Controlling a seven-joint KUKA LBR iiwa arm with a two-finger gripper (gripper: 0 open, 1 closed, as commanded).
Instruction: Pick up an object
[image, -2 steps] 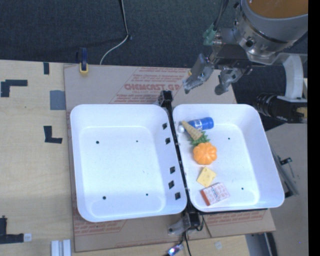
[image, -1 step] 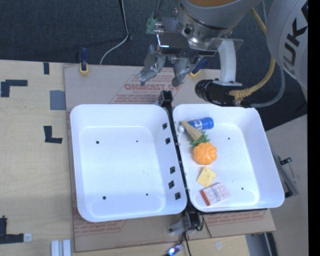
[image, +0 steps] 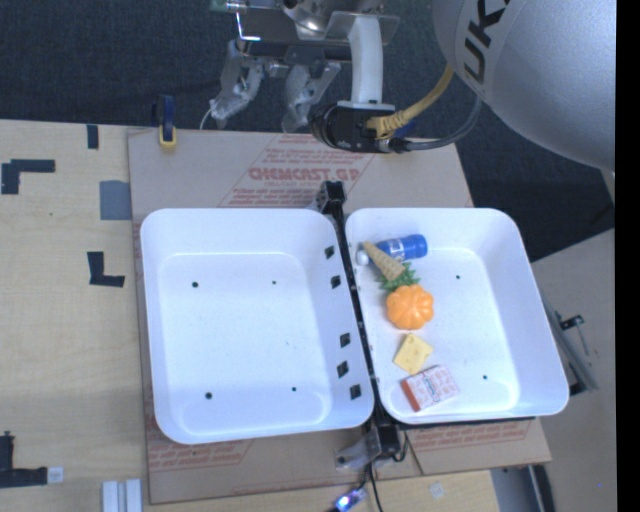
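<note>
The pincer (image: 270, 95) hangs above the far edge of the table (image: 60, 300), beyond the two white bins, with its two fingers spread apart and nothing between them. The grey arm (image: 530, 70) comes in from the upper right corner of the view. The left bin (image: 160, 300) and the right bin (image: 520, 300) sit side by side on a brown cardboard sheet (image: 300, 175), touching along their inner rims. All the objects lie in the right bin, clustered toward its left side near the shared rim. Nearest the far edge is a blue and white bottle (image: 404, 246) lying on its side, with a tan cone-shaped toy (image: 383, 263) just beside it, slanting toward the orange pumpkin-like toy (image: 410, 306) below. Nearer the front edge lie a yellow wedge (image: 412, 354) and, just below it, a small red and white packet (image: 430, 387) close to the bin's front wall.
</note>
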